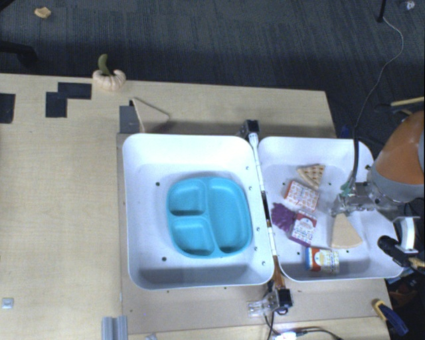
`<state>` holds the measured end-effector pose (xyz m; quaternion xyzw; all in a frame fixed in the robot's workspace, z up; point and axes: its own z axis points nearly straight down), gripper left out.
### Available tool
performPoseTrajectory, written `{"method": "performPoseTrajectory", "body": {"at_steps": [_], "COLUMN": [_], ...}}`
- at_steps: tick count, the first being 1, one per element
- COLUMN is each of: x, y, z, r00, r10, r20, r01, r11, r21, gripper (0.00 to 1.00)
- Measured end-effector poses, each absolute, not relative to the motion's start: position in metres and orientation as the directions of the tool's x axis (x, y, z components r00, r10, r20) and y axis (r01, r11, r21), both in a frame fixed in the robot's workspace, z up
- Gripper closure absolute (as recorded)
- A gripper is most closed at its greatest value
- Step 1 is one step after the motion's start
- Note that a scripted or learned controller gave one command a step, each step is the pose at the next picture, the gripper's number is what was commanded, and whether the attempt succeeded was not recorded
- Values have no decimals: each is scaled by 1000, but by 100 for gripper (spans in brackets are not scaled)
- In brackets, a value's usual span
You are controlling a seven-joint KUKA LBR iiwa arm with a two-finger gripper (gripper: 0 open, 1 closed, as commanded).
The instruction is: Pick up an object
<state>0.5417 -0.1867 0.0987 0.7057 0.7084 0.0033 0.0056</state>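
Small garlic-like bulb [107, 79] on bench [60, 199]; crumb [42, 12] on dark floor

A blue tray [210, 216] with three parts sits in the left bin [143, 199]. The right bin [368, 265] has a waffle piece [311, 174], two small cards [301, 196], a purple thing [283, 216], a little can [323, 259] and a cheese wedge [345, 232]. The gripper [344, 202] hangs over the cheese wedge.

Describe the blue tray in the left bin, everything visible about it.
The blue tray is a light blue, smooth, plastic-looking divided plate with rounded corners and three compartments: two smaller ones on its left, one larger on its right. It lies flat, right side up, slightly rotated, in the middle of the left bin, resting on the bin's floor. Nothing lies in its compartments, and nothing else touches it.
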Motion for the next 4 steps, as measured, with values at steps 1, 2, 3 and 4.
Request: {"method": "performPoseTrajectory", "body": {"at_steps": [1, 2, 3, 4], "x": [547, 608, 589, 589], "y": [-135, -178, -206, -206], "z": [208, 145, 157, 157], "r00": [-5, -5, -4, -4], "r10": [1000, 1000, 1000, 1000], "r20": [0, -1, -1, -1], "r01": [1000, 1000, 1000, 1000], "r11": [5, 5, 4, 4], "r21": [6, 2, 3, 3], "gripper": [100, 100, 100, 0]}}
